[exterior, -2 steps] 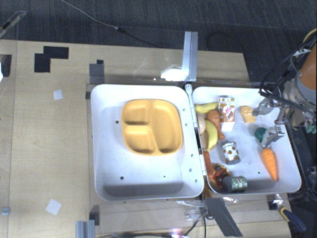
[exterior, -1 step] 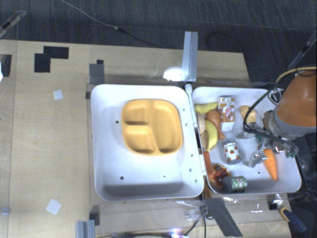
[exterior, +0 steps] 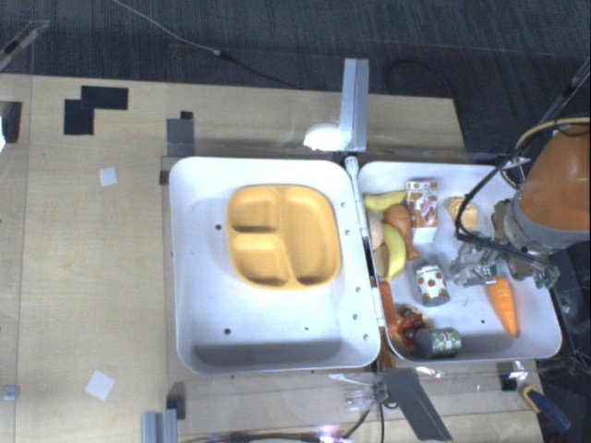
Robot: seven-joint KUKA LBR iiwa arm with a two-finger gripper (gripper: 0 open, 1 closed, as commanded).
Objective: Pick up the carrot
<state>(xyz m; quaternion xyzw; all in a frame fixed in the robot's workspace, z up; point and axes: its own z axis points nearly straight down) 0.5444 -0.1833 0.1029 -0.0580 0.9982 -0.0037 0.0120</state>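
Orange carrot [exterior: 503, 306], yellow divided tray [exterior: 282, 235], white bins [exterior: 199, 247], green can [exterior: 441, 341].

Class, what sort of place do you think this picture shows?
Probably a robotics lab bench: two white bins bolted to a wooden table, a grey and orange arm above toy food such as a carrot, and loose cables.

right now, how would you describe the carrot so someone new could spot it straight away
Look at the right white bin, the one crowded with food items. Near its right edge, just below the gripper, lies the carrot. It is the only plain orange tapered piece, pointing toward the bin's front wall.
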